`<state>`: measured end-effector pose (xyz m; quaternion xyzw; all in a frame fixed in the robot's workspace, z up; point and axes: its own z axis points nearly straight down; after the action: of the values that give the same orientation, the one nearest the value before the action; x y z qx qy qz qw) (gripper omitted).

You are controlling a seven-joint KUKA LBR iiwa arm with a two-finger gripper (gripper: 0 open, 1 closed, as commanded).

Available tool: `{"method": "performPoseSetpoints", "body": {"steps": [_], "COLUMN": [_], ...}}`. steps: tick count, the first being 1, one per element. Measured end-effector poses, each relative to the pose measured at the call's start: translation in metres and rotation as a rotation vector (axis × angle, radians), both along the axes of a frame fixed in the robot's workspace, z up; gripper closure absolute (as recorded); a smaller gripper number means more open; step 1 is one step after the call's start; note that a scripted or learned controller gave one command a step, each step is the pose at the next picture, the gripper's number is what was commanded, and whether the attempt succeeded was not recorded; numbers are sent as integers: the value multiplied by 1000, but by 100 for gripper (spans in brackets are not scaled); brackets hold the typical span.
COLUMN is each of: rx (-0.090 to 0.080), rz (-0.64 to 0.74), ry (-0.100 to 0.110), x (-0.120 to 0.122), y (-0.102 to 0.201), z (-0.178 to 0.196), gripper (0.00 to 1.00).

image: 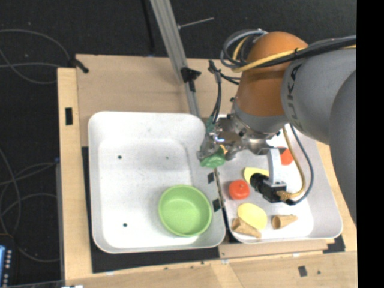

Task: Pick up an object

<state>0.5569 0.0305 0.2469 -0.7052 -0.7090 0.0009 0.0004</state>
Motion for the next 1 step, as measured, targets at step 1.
{"method": "performPoseSetpoints", "body": {"steps": [1], "rx": [0], "rz": [1], "ry": [-2], "x": [9], "y": [47], "z": [-12], "gripper": [100]}}
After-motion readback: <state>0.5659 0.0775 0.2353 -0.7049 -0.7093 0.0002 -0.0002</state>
